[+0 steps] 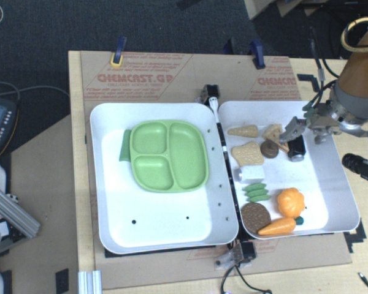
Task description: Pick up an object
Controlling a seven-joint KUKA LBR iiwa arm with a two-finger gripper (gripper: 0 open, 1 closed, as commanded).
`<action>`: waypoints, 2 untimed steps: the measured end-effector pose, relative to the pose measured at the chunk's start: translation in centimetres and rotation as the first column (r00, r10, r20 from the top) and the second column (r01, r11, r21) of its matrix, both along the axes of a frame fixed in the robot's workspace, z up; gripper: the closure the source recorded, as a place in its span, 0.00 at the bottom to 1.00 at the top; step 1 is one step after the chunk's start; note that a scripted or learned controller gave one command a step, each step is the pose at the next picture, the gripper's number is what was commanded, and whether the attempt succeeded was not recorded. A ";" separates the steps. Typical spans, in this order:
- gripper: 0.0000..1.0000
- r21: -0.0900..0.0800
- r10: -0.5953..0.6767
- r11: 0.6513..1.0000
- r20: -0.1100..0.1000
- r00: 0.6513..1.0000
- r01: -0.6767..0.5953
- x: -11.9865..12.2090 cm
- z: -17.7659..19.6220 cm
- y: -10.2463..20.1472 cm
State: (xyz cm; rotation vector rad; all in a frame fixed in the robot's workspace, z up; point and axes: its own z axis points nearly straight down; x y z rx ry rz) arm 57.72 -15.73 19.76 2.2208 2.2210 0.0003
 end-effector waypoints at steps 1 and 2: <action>0.00 0.002 0.002 1.000 -0.005 1.000 -0.002 0.9 -4.9 0.5; 0.00 0.002 0.000 1.000 -0.006 1.000 0.000 0.4 -9.2 0.7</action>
